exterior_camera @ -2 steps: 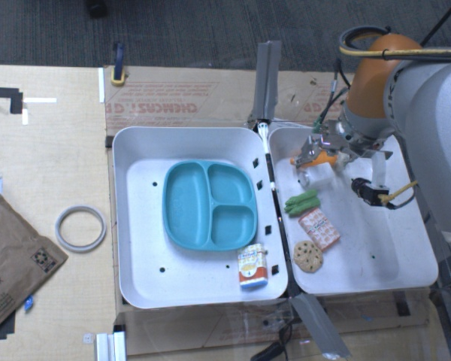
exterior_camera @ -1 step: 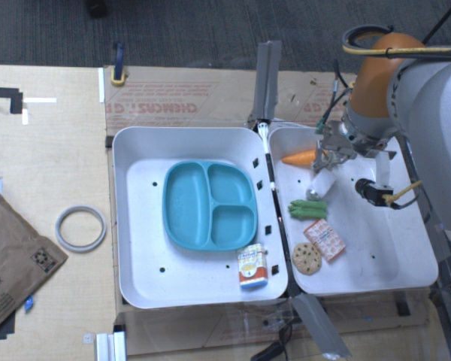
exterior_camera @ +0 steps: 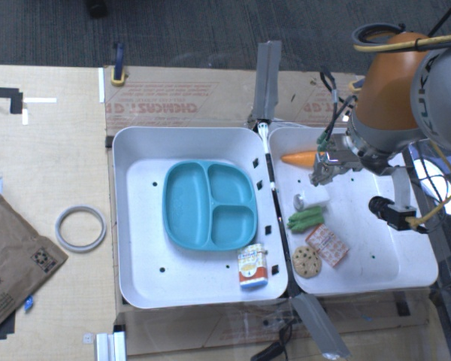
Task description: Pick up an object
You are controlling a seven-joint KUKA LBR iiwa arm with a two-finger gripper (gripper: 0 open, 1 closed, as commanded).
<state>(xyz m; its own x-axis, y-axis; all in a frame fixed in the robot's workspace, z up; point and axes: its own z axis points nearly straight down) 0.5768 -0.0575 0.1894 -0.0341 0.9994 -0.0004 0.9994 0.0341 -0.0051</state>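
Note:
My gripper (exterior_camera: 321, 173) hangs over the back part of the right bin (exterior_camera: 376, 273), just right of an orange carrot (exterior_camera: 298, 157) that lies near the bin's back left corner. Below it are a small grey piece (exterior_camera: 299, 200), a green pea pod (exterior_camera: 306, 218), a pink wafer packet (exterior_camera: 328, 245) and a chocolate-chip cookie (exterior_camera: 307, 262). The arm's orange band (exterior_camera: 391, 89) and wrist cover the bin's back right part.
The left bin (exterior_camera: 135, 201) holds a blue divided plate (exterior_camera: 210, 204) and a small carton (exterior_camera: 252, 267) at its front right. A tape ring (exterior_camera: 80, 227) and a brown paper bag (exterior_camera: 11, 254) lie on the bench to the left.

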